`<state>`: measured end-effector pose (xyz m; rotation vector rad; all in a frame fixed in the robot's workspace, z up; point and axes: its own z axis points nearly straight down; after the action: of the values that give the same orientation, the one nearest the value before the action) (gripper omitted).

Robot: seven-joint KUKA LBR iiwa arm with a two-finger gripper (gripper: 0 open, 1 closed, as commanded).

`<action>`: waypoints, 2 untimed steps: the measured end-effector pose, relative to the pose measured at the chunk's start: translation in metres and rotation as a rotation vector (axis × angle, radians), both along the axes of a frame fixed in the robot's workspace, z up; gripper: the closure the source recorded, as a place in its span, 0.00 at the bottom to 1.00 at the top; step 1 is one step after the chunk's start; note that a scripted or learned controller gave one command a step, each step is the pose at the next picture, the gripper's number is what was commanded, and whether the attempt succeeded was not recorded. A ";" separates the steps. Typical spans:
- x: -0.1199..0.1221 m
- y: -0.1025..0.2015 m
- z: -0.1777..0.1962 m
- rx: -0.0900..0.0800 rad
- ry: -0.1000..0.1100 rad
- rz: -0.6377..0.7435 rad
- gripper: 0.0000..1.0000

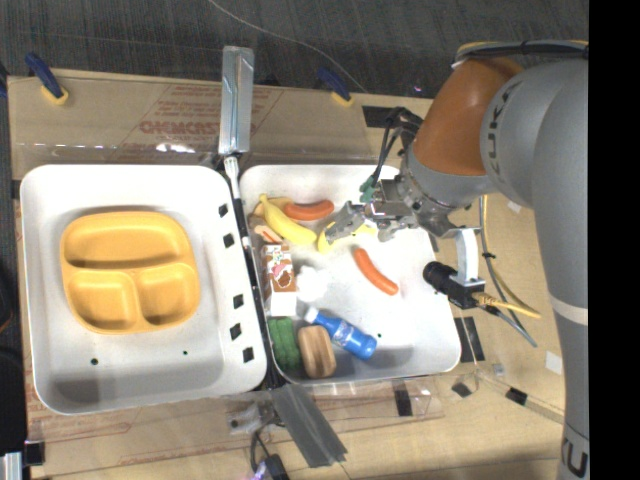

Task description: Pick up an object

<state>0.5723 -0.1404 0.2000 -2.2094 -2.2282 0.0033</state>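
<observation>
Your gripper point(350, 220) sits low in right bin point(425, 343), jaws clamped on banana point(285, 226); orange sausage point(375, 270) just below jaws.

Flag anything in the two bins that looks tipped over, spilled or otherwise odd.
Only the water bottle stands out: it lies on its side in the right bin, near the front wall. No spill visible. The yellow tray sits flat in the left bin.

Yellow divided tray point(128, 270) in left white bin point(40, 298)
</observation>
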 end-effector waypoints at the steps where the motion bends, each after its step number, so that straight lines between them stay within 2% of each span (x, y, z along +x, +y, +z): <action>1: -0.036 -0.035 -0.108 -0.001 -0.003 0.034 0.00; 2: 0.024 -0.021 -0.108 -0.001 -0.002 0.016 0.00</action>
<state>0.5960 -0.1611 0.0918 -2.1931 -2.2473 0.0019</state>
